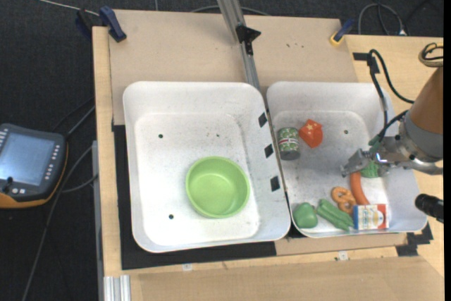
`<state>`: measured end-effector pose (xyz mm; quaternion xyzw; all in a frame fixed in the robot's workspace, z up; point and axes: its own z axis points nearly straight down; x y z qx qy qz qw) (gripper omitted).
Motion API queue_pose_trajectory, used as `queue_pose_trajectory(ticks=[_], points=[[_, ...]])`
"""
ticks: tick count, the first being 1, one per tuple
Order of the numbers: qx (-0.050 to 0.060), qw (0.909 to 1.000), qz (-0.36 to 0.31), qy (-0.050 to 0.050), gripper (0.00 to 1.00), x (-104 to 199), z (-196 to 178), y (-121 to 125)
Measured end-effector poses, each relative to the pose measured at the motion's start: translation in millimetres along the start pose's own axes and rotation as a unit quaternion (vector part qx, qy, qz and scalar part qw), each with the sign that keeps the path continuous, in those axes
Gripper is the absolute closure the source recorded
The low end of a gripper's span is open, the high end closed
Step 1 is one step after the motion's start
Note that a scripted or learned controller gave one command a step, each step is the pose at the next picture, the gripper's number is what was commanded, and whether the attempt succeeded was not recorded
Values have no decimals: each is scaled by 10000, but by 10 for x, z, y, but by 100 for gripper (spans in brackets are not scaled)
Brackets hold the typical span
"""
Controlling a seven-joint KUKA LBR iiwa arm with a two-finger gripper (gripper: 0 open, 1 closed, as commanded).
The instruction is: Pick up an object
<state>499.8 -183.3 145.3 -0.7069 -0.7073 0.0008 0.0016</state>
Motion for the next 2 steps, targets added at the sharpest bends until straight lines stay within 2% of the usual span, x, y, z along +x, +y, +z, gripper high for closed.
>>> queue_pose_trajectory(ticks=[1, 2], points=[[0, 10000, 1, 0, 0, 3, 519, -6], [-24, 10000, 2, -5, 100, 2, 392, 5]])
